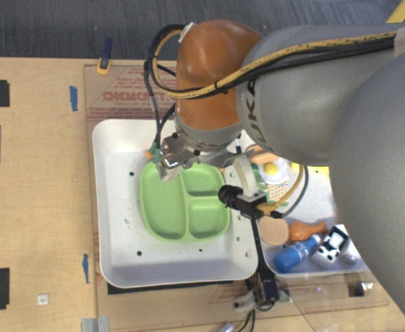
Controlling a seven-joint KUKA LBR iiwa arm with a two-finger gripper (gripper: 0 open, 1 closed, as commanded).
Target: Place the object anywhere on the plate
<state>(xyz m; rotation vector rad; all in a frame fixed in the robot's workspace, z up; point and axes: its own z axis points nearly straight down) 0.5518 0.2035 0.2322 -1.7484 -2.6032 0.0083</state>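
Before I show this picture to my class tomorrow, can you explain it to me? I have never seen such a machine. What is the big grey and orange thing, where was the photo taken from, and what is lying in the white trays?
The big grey and orange shape is a robot arm. It reaches in from the right, and its wrist hangs over the left white bin. The one camera is fixed above the bench and looks down at a slant.

In the left bin lies a green plate with divided compartments. The arm's gripper, a small two-finger claw, sits at the plate's upper edge; the arm hides much of it, so I cannot tell whether it carries anything.

The right bin holds small toys: a fried egg, a blue bottle, a black and white die and others, partly covered by the arm.
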